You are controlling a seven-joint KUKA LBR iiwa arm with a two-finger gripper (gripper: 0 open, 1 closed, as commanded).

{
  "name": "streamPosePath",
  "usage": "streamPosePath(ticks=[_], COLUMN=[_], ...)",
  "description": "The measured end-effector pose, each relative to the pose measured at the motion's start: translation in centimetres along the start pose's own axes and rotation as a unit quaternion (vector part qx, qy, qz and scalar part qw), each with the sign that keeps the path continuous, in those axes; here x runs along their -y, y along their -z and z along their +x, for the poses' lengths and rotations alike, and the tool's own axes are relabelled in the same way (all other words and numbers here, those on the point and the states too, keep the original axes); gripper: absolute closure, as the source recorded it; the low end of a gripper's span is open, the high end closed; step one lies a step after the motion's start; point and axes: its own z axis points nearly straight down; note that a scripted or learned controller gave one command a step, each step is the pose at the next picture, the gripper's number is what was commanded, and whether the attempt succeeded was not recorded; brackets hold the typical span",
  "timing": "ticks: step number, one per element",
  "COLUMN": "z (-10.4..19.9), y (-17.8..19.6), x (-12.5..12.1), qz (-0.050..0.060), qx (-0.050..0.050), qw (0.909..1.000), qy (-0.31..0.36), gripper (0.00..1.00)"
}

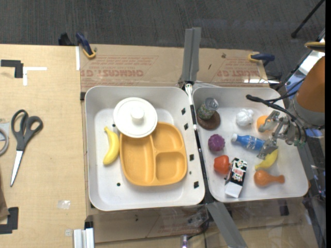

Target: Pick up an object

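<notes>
Camera view from above is showing the gripper (pixel 272 136) hanging low over the right bin (pixel 297 190), near its right wall, with the grey arm (pixel 310 94) and its orange band reaching in from the right. I cannot tell how the gripper is set from where I am standing, and nothing is showing clearly held in it. Just beneath it, a blue bottle (pixel 249 142) is lying on its side, its white cap pointing toward the middle of the bin, and a small yellow banana (pixel 267 160) is lying right below the gripper. An orange ball (pixel 264 122) is sitting just beside the gripper at upper left, next to a white crumpled object (pixel 244 118).

Further out in that bin, an orange gourd-shaped toy (pixel 267 178) is resting near the front edge, a black-and-white carton (pixel 236 176) is lying by a red tomato-like object (pixel 221 164), a purple ball (pixel 216 142) is sitting above it, and a clear cup (pixel 209 107) is standing on a brown disc (pixel 209 120) at the back.

The left bin (pixel 98 190) is holding a yellow divided tray (pixel 155 156), a white round lid (pixel 135 117) overlapping its upper corner, and a larger banana (pixel 110 146) beside it. On the bench (pixel 41 190) at far left, scissors (pixel 21 136) are lying well apart from both bins.
</notes>
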Motion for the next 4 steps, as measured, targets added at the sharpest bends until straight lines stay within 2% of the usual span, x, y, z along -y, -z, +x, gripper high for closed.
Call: streamPosePath(ticks=[1,2,3,4], z=[2.3,2.1,0.4,0.5], y=[-2.1,-1.1,-2.1,-2.2], x=[1.4,1.3,-4.9,-4.8], qz=[0.002,0.002,0.002,0.003], qx=[-0.006,-0.004,-0.004,-0.005], qw=[0.9982,0.9983,0.9916,0.9916], qy=[-0.06,-0.058,-0.129,-0.129], gripper=[0.0,1.0,1.0,0.0])
